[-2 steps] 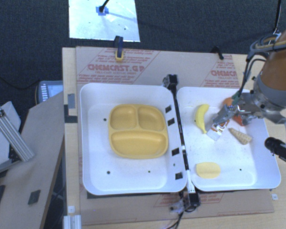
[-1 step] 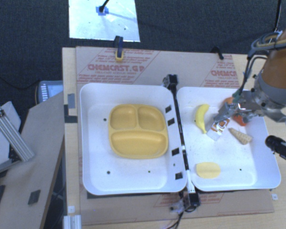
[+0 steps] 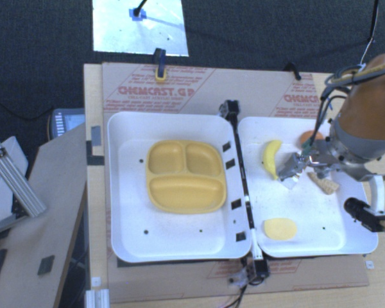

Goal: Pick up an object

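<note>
Bins: two, shallow and white, set side by side on a bench.

Left bin (image 3: 125, 233): one item. A yellow divided plate (image 3: 185, 176) with three compartments (two small at the far side, one long at the near side) lies flat near the middle of the bin.

Right bin (image 3: 308, 236): four loose items.
1. One yellow banana (image 3: 271, 157), curved, lying toward the far left part of the bin.
2. One pale yellow flat oval piece (image 3: 280, 229), near the front edge, well apart from the banana.
3. One tan, biscuit-like piece (image 3: 325, 184), just right of the gripper's tip.
4. One orange round object (image 3: 307, 138), at the far side, partly hidden behind cables.

Arm: one, reaching in from the right. Its gripper (image 3: 292, 171) sits low over the right bin, between the banana and the tan piece, just beside both. Whether the jaws are open or closed cannot be told; nothing is seen held between them.
</note>
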{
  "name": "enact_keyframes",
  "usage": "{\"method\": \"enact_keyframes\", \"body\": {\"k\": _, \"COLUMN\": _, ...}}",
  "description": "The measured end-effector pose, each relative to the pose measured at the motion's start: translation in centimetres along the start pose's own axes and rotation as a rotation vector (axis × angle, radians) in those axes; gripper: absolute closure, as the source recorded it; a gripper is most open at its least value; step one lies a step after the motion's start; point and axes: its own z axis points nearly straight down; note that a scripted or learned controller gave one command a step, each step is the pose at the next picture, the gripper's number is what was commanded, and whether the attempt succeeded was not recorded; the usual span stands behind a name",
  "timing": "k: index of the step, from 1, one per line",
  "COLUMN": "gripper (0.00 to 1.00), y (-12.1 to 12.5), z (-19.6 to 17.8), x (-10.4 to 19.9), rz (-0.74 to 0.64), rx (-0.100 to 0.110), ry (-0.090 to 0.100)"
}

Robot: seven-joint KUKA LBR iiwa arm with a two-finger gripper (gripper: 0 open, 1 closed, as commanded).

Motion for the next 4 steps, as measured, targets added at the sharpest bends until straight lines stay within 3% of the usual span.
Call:
{"method": "enact_keyframes", "body": {"k": 2, "gripper": 0.00, "y": -0.9, "z": 10.0, "x": -0.3, "rz": 0.001, "rx": 0.003, "ry": 0.000}}
{"method": "enact_keyframes", "body": {"k": 3, "gripper": 1.00, "y": -0.7, "z": 8.7, "x": -0.3, "rz": 0.000, "rx": -0.004, "ry": -0.001}}
{"method": "enact_keyframes", "body": {"k": 4, "gripper": 1.00, "y": -1.5, "z": 3.7, "x": -0.4, "rz": -0.002, "rx": -0.007, "ry": -0.001}}
